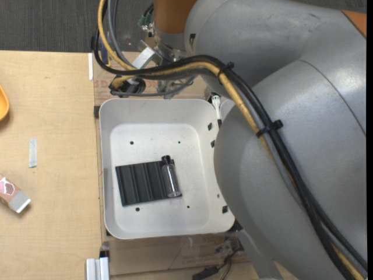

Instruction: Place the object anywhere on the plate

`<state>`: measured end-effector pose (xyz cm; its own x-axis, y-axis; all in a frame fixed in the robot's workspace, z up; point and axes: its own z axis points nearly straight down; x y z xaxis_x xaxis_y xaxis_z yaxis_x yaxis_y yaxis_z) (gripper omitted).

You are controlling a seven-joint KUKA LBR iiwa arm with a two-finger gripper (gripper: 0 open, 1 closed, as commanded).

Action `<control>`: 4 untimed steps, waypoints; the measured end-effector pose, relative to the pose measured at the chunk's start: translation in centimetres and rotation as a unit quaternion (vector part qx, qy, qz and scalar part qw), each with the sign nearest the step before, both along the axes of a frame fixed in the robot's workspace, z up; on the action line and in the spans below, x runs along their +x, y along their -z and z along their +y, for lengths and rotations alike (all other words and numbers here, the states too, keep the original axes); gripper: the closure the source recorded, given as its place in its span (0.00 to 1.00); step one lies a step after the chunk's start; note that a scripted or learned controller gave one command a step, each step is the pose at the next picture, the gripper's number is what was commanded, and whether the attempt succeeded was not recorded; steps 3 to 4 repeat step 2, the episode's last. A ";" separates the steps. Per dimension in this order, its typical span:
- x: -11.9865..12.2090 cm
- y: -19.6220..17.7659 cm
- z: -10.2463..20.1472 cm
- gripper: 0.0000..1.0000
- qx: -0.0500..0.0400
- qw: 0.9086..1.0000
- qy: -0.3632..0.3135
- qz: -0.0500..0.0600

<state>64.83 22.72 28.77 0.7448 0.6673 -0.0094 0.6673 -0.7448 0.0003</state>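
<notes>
Camera view: big grey arm fills the right and top of the frame, orange band at top centre. Black and yellow cables loop from the top left and run down along the arm toward bottom right. Gripper itself is hidden behind the arm body and cables, so cannot tell how it stands or whether it has anything.

White bin sits centre frame, its right side covered by the arm. Inside it, a dark ribbed plate lies flat, slightly tilted, in the lower middle of the bin floor. A small clear tube with a black cap lies along the plate's right edge, touching it, cap end pointing to the far side; whether it rests on the plate or just beside it is hard to tell.

Left of the bin, wooden bench. On it: orange thing cut off at the left edge, small grey strip, and a pink-white block lower left. All well apart from the bin.
</notes>
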 end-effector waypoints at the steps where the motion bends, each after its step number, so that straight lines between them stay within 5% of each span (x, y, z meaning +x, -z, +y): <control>1: 0.0 0.0 0.0 0.00 0.000 1.000 0.000 0.000; 2: 0.0 -0.7 -0.1 1.00 -0.002 1.000 -0.001 0.002; 4: 0.0 -0.7 -0.1 1.00 -0.002 1.000 -0.001 0.002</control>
